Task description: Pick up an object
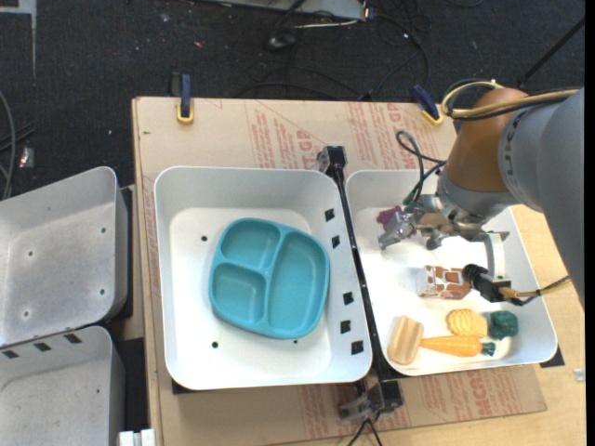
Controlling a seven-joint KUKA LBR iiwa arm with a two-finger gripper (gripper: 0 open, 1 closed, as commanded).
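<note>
Cut off by the right edge: the grey arm [548, 147], its upper reach out of frame. Partly hidden under the wrist: the hand [402, 228], too small and cluttered to tell whether the fingers stand apart or together. Just beside it, a small purple thing [388, 216], too blurred to identify. Hidden by the arm: the far right corner of the right bin [372, 193]. Overlapped by a black cable end: the edge of the brown-and-white block [442, 282]. Cropped at the left and bottom edges: two grey trays [56, 249] beside the worktop [251, 128]. Too small to read: the red print on that cardboard.
</note>
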